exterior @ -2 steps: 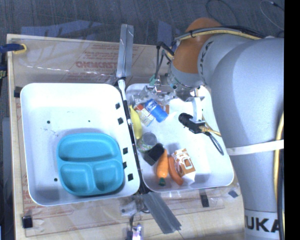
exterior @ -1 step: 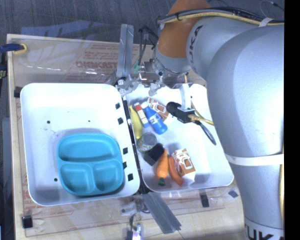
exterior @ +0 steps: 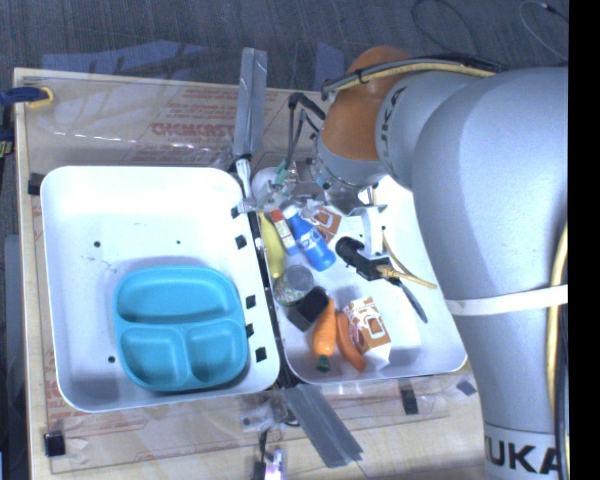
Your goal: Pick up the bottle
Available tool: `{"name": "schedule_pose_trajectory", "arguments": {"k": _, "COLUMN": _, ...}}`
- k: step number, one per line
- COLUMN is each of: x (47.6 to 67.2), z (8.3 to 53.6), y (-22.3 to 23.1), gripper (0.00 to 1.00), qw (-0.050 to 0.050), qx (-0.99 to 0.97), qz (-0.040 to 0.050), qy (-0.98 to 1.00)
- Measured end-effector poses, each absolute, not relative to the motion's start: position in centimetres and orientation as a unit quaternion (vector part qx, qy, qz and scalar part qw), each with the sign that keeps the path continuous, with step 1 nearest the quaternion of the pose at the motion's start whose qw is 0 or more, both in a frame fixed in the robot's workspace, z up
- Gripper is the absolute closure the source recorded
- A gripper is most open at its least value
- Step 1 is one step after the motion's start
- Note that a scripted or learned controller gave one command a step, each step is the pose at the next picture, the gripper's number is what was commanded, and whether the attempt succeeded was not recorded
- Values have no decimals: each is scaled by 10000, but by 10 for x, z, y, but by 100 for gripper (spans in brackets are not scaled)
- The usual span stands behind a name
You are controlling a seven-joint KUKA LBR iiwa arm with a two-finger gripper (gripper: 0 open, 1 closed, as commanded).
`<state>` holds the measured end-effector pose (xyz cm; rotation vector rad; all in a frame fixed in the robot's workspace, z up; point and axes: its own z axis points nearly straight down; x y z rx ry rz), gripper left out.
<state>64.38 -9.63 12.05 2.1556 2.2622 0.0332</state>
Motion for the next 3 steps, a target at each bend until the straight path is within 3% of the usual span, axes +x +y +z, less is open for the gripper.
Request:
{"name": "schedule_pose_trajectory", "arguments": {"k": 1, "x": 657, "z": 193, "y": -75, "gripper": 0, "qw": -4, "qx": 6895, "qz": -1, "qy": 7243}}
{"name": "schedule_pose_trajectory", "arguments": {"k": 2, "x": 642, "z": 127, "y": -87, "gripper": 0, "qw": 44, "qx": 6918, "qz": 52, "qy": 7221}}
{"name": "schedule_pose_trajectory", "arguments": {"k": 3, "x": 614, "z": 116, "y": -102, "gripper": 0, "qw": 195, "qx": 6862, "qz": 293, "qy": 7266}}
